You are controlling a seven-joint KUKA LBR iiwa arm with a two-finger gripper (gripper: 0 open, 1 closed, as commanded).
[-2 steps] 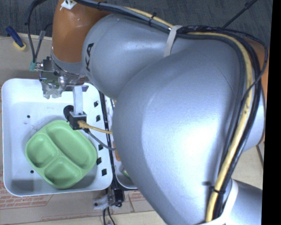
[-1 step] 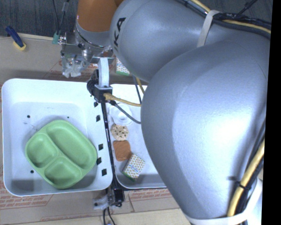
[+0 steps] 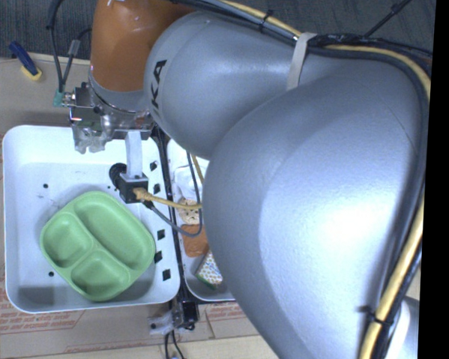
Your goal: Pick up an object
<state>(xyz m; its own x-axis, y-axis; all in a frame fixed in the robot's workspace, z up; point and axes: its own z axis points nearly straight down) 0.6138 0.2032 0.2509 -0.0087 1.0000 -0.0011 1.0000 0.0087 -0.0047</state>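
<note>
The green plate [image 3: 97,243] lies in the left bin [image 3: 17,202], in the near half of it, with the hollow side up; it has three compartments, one longer and two smaller, and all three look bare. Its near edge is close to the near wall of the bin, and its right edge is close to the wall that the two bins share; the far part of the bin floor around it is bare white, with some small dark dots on it.

The end effector [image 3: 88,136] is over the far left corner of the same bin, near the far wall; it is well apart from the plate. Whether it is open or closed I cannot tell, because its metal parts are small and partly in shadow; no object can be seen in its hold.

Above it is the orange band [image 3: 119,34], and behind this the big grey arm [image 3: 320,217] comes from the right and covers most of the right bin [image 3: 203,292]. In the narrow strip of the right bin that is visible, near the shared wall, there are a pale crumpled thing [image 3: 185,182], a brown-orange thing [image 3: 196,245] and a small patterned thing [image 3: 209,270]; what they are I cannot say.

Both bins stand on the brown counter [image 3: 89,329]; at its far left corner, outside the bins, lies a blue and yellow thing [image 3: 24,59].
</note>
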